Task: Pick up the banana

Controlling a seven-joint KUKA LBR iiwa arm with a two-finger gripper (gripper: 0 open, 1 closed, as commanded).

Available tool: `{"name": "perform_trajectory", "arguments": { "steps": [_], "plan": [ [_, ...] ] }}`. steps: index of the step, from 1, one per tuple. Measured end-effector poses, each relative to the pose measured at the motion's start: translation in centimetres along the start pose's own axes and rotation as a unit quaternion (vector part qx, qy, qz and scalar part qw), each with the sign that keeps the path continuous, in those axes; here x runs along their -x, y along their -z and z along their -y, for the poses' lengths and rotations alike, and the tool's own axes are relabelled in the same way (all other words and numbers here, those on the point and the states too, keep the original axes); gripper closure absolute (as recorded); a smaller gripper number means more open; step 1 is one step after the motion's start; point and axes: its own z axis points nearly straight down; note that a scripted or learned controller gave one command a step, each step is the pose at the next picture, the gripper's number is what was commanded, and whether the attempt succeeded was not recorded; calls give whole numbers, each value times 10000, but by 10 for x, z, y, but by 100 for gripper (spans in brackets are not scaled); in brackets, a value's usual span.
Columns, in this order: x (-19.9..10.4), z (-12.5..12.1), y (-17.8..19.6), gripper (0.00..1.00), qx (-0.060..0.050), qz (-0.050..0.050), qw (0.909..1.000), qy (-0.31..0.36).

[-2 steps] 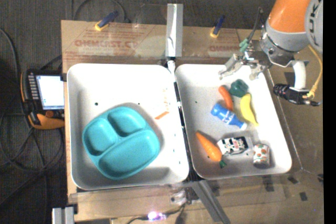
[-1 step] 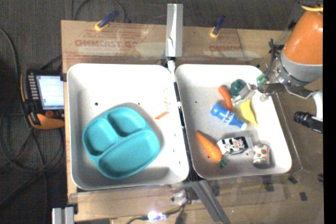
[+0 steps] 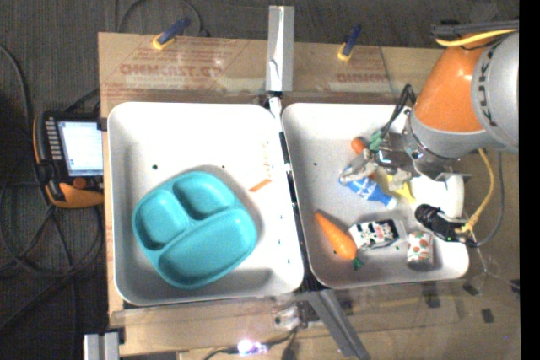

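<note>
Robot arm, one unit: rounded light-grey casing with dark lettering, partly cut off at the frame edge; below it a broad glossy orange band, dome-shaped, narrowing toward the wrist. Wrist section: grey ring and darker metallic mount. Thin black cable looping along the wrist side. A yellow cable trailing down beside the arm. Two-finger gripper of silvery metal, small, with dark fittings; finer detail too small to read.

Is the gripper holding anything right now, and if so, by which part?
Cannot be told. The gripper is down in the right bin among the clutter, beside a yellow thing that may be the banana; no hold is visible.
</note>
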Motion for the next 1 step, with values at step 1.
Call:
{"name": "perform_trajectory", "arguments": {
  "steps": [1],
  "plan": [
    [57,-6,15,0,6,10,9999,-129]
  ]
}}
